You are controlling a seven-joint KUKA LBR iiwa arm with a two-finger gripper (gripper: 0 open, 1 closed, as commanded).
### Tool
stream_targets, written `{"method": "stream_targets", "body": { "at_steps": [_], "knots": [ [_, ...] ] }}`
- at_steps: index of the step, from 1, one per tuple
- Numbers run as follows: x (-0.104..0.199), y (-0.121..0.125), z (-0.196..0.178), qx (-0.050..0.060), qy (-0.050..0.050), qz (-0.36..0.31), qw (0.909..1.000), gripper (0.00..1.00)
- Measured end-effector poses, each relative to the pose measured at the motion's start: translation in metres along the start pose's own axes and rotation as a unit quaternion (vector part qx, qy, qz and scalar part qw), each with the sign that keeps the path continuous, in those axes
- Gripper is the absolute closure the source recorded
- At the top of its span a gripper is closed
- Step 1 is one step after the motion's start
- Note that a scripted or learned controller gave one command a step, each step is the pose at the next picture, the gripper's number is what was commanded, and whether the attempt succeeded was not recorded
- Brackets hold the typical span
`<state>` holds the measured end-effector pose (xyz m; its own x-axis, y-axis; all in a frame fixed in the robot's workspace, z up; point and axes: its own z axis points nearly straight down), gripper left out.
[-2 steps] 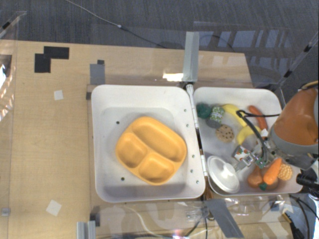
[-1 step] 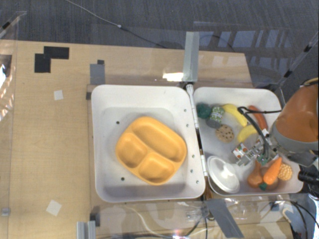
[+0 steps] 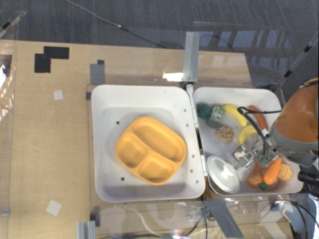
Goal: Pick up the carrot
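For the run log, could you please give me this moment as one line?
arm: over right bin | gripper: beside carrot, fingers unclear | carrot: lying in bin, not lifted

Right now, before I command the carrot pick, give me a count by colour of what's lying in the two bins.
Yellow: 4 - divided plate, banana, a second yellow piece, textured yellow piece
Orange: 3 - carrot, a smaller piece, a red-orange piece
Green: 1 - leafy piece
Tan: 1 - cookie
White: 1 - small bowl
Total: 10
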<state>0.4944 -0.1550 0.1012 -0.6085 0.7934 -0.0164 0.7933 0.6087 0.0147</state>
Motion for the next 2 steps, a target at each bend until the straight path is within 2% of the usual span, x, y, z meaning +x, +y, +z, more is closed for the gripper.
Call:
{"method": "stream_targets", "body": {
  "at_steps": [2],
  "knots": [
    [0.0028,-0.0023,0.012,0.003,0.002,0.006,1.0,0.0]
  ]
}}
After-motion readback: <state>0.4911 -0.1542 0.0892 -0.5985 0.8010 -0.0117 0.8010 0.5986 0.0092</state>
